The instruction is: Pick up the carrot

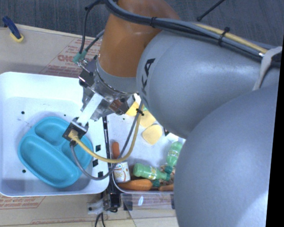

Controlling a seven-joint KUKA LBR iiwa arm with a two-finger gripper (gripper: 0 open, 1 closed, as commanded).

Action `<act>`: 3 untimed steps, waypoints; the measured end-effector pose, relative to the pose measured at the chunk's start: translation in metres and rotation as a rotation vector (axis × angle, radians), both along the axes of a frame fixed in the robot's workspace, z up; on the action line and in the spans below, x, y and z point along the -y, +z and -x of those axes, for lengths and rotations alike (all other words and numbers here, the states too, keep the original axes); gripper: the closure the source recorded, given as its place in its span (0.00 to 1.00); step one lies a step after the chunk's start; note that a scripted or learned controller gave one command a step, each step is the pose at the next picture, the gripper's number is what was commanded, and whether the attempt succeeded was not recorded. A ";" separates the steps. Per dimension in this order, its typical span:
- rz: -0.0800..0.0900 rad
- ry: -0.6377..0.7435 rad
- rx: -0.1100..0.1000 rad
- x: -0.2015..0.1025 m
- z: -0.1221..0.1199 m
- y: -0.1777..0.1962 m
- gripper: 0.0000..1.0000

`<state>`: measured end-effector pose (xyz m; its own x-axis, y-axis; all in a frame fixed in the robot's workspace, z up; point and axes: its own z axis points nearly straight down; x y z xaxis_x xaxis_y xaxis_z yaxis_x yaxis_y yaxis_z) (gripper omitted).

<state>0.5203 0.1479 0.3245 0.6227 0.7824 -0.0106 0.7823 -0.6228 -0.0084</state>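
Note:
The carrot (138,185) is an orange tapered piece lying flat along the front wall of the right bin (130,134). A green bottle (149,172) lies just behind it and a small jar (121,173) stands at its left end. My gripper (113,104) hangs below the orange wrist band, over the wall between the two bins. It is above and to the left of the carrot, well apart from it. The big grey arm hides most of the right bin.
A blue two-part dish (51,151) fills the middle of the left bin (6,122). In the right bin I also see a short orange piece (114,148), a pale yellow flat thing (153,133) and another green bottle (174,152).

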 end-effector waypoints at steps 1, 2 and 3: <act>-0.001 -0.182 0.008 0.074 -0.034 0.071 1.00; 0.000 -0.251 -0.010 0.141 0.033 -0.138 1.00; -0.004 0.073 0.006 0.122 0.030 -0.088 1.00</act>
<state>0.4905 0.0263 0.2364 0.5642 0.8256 -0.0037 0.8256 -0.5642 -0.0062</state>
